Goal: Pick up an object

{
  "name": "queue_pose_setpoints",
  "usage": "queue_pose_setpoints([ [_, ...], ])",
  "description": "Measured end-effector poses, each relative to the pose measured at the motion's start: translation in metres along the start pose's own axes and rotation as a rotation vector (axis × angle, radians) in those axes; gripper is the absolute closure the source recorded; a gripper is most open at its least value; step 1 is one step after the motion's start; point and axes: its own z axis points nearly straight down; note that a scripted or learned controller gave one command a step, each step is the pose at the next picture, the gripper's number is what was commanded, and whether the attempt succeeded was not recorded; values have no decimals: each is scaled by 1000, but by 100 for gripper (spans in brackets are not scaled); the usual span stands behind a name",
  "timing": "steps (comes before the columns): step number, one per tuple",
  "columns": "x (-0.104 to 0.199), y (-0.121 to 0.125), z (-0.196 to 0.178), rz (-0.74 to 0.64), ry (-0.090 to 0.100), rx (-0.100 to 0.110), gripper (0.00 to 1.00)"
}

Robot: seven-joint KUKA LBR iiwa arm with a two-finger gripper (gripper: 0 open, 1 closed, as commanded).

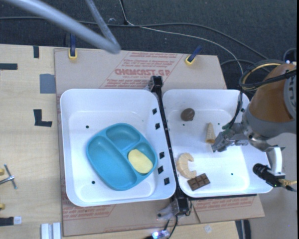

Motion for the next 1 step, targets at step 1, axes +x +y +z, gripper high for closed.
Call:
queue_pose_setpoints([
  [1,6,-5,-58,0,0,1,100],
])
